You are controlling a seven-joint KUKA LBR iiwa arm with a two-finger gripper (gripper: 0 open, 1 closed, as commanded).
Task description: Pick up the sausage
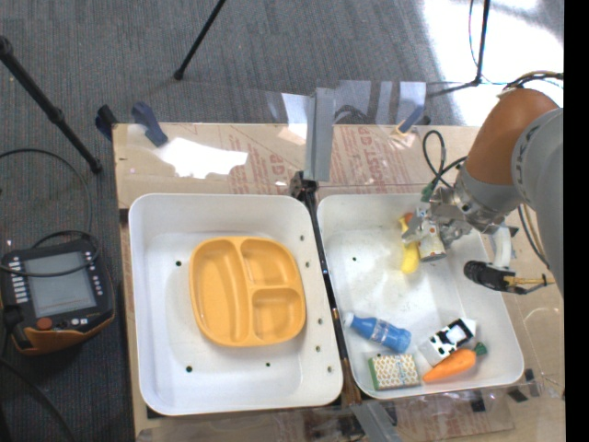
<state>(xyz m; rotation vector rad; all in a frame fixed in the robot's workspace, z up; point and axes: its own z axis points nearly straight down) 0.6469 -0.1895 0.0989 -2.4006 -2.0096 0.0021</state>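
Grey arm reaching in from the right, wrist bent down, pincer (pixel 425 238) over right bin (pixel 368 212), beside yellow item (pixel 409 261), pincer state indiscernible.

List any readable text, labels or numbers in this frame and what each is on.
Nothing reads clearly.
Bench board: red printed lettering, too blurred to read.
Pendant: screen and keys, too small to read.
Patterned box: print too small to read.

The arm (pixel 543 155) is big, round and grey, with a wide orange band at about 1 o'clock. The gripper (pixel 429 238) is small, silver and boxy. Thin black cables loop around it. A black handle-like part sticks out.
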